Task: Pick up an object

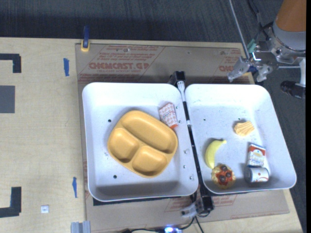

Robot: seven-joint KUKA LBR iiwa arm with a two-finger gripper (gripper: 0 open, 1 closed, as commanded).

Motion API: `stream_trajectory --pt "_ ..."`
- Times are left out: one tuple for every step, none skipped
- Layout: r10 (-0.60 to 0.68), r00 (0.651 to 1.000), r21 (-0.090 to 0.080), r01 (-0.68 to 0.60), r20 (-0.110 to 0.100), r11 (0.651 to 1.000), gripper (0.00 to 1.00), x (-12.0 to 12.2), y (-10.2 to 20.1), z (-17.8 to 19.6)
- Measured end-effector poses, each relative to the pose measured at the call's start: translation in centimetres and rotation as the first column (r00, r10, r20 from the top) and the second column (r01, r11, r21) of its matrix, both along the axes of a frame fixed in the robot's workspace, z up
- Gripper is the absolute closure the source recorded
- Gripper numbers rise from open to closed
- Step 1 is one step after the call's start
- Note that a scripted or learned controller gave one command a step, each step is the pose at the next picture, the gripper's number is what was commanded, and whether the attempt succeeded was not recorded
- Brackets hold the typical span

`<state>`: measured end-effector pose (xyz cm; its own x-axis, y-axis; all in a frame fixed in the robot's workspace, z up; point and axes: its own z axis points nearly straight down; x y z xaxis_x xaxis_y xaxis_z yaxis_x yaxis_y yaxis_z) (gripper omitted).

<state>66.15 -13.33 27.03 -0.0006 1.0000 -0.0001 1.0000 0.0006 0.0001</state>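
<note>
Pre-grasp: gripper (248,68) off the right bin's (272,106) far corner, can't tell finger state. Next I'd come down over banana (214,151).

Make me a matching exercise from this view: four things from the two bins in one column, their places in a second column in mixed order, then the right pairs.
Things:
1. yellow tray
2. banana
3. small packet
4. can

Places:
A. right bin, near its front right corner
B. left bin, filling its middle
C. left bin, near its right wall, beside the tray's far edge
D. right bin, near its left wall

Pairs: 1-B, 2-D, 3-C, 4-A
</note>
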Motion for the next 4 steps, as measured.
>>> stream_trajectory --pt "0.001 1.0 0.0 -0.001 0.004 1.0 0.0 0.2 1.5 -18.4" --pt "-0.001 1.0 0.0 0.001 0.001 1.0 0.0 -8.3 2.4 -18.4" --pt "-0.001 1.0 0.0 0.001 0.003 1.0 0.0 -14.4 3.4 -18.4" --pt "-0.002 1.0 -0.002 0.002 0.01 1.0 1.0 -14.2 3.3 -17.3"
